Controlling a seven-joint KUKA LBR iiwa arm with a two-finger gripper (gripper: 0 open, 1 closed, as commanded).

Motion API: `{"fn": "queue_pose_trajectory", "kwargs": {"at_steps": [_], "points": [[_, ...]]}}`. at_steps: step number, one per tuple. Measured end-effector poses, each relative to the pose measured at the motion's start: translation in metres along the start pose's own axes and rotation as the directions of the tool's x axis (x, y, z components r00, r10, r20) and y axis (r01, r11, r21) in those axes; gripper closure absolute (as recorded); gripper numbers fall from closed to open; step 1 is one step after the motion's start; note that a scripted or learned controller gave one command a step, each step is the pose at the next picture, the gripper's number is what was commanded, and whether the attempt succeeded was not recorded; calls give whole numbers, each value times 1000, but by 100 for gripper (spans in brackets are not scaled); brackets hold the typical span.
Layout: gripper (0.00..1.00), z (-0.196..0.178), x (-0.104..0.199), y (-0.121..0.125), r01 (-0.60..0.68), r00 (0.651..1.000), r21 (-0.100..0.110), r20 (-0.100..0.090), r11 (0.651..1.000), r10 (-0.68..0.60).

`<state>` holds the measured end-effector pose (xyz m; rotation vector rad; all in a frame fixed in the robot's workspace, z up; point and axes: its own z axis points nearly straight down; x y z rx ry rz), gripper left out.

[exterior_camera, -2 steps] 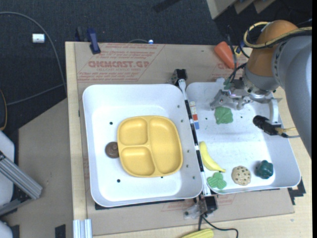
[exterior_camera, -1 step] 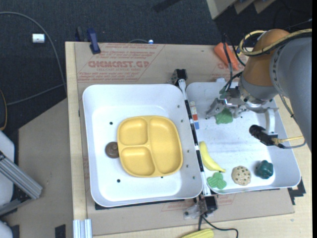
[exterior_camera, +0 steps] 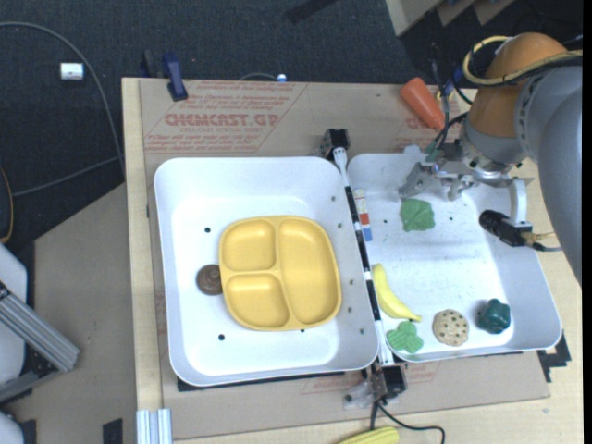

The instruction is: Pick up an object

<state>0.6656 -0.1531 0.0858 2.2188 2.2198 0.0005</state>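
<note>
My gripper [exterior_camera: 435,185] hangs over the far part of the right bin [exterior_camera: 518,276], open, with nothing between its fingers. A crinkled green leaf-like piece [exterior_camera: 417,215] lies on the bin floor just in front of it, apart from the fingers. Toward the near edge of this bin lie a yellow banana [exterior_camera: 393,297], a second green leafy piece [exterior_camera: 404,339], a speckled round cookie [exterior_camera: 450,326] and a dark teal lump [exterior_camera: 494,315].
The left bin [exterior_camera: 180,248] holds a yellow divided plate [exterior_camera: 279,272] with a small brown disc [exterior_camera: 209,279] at its left side. An orange carrot-like thing [exterior_camera: 422,104] lies on the bench behind the right bin. The divider between the bins [exterior_camera: 356,220] runs close to the banana.
</note>
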Motion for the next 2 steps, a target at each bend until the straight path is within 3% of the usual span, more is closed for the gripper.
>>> {"fn": "queue_pose_trajectory", "kwargs": {"at_steps": [1, 2], "points": [[0, 1, 39, -31, 1, 1000, 3, -3, 1000, -1], [0, 1, 5, 1, 0, 1000, 0, 0, 1000, 0]]}}
